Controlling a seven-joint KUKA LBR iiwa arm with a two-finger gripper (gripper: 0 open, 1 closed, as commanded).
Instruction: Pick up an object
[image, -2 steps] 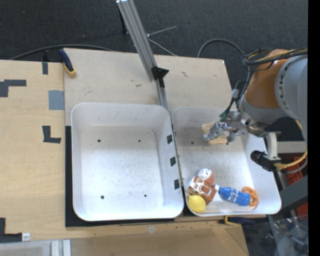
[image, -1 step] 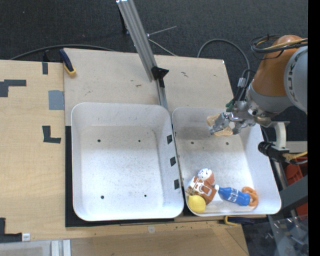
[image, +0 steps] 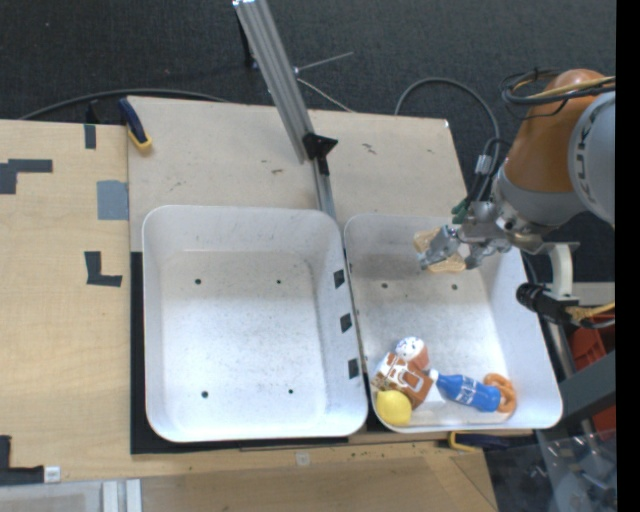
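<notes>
Single fixed camera above the bench (image: 60, 300), looking down at a slant from moderate height, taking in both white bins (image: 160, 300) side by side near centre frame, with the arm (image: 560, 140) entering from the right edge.

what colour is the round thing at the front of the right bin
Yellow: the ball sits at the right bin's front-left corner, clearest in the camera view.

2 white bins (image: 245, 215), 4 small objects (image: 440, 385), 1 clamp (image: 135, 125).
</notes>
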